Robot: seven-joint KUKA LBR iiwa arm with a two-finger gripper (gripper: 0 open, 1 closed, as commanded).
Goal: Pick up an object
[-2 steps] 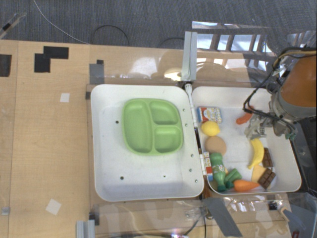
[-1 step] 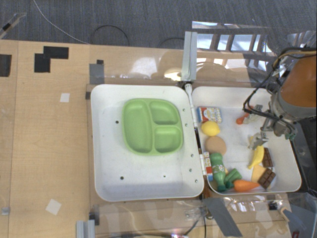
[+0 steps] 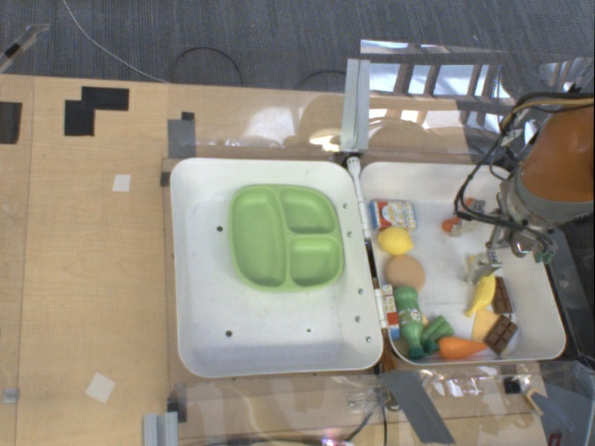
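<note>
End effector low in right bin, just above banana.

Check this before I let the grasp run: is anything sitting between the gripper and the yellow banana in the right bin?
Nothing visible. The gripper hangs directly over the yellow banana, with the brown chocolate bar just beside it on the right.

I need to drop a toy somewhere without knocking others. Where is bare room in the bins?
Left bin: bare floor all around the green tray, widest below it. Right bin: a bare patch between the lemon and the gripper; its left side and lower corner are crowded.
</note>
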